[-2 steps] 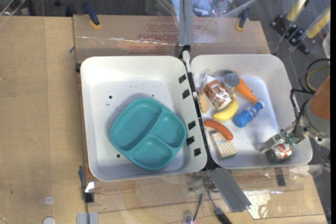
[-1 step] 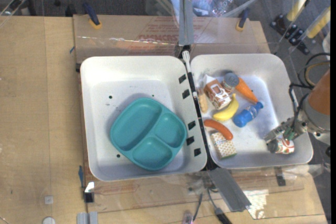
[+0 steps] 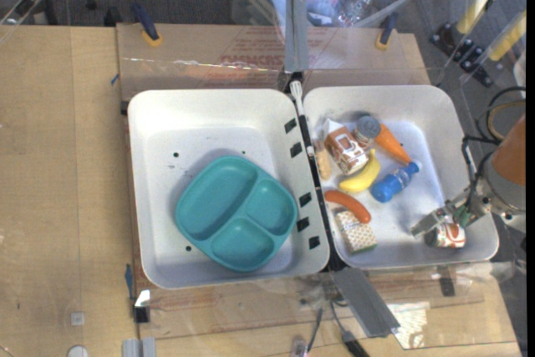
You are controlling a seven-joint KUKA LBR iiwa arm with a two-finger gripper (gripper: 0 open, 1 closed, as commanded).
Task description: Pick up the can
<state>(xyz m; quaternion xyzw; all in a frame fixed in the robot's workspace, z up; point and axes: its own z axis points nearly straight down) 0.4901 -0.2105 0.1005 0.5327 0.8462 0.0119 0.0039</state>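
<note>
Distance is your whole problem: the small grey-topped metal can [image 3: 366,127] lies at the right white bin's [image 3: 435,100] far middle, well up-left of the two-finger gripper [image 3: 440,224] near its front-right corner. You can't tell its jaw state; a red-white object [image 3: 452,237] sits there

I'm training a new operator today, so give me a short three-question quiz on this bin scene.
1. True or false: the teal plate lies in the left bin.
2. Which thing lies right beside the can? A) the banana B) a spoon C) a mug
3. Fill in: the claw is over the same bin as the can, the ____ one.
Key: 1 true; 2 A; 3 right, the right bin.
</note>
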